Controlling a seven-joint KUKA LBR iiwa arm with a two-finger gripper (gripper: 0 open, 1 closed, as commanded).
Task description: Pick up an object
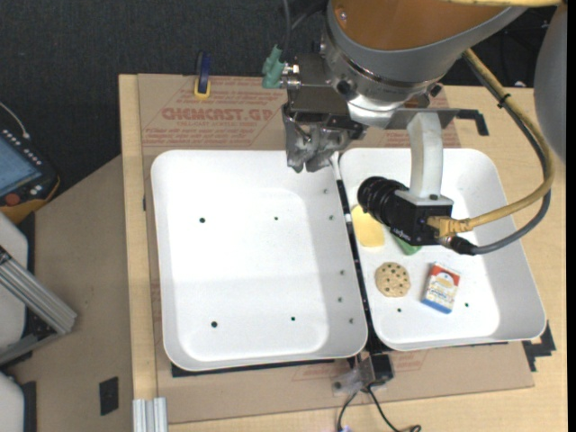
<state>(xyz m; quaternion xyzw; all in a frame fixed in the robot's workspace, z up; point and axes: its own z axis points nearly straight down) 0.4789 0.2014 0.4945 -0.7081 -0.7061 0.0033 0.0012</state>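
My gripper [309, 157] hangs over the far rim where the two bins meet, near the left bin's back right corner, with nothing visible between its fingers. In the right bin [504, 268] lie a pale yellow piece [368, 228], a round speckled cookie [391, 279] and a small red, white and blue box [441, 288]. A bit of green [407, 247] peeks out beneath the black camera unit [396, 210] that hangs from the arm over that bin.
The left bin [243, 259] shows bare white floor with small dark dots. A yellow cable [504, 212] loops from the black unit across the right bin. A blue and yellow clamp [203, 77] sits on the cardboard behind the bins.
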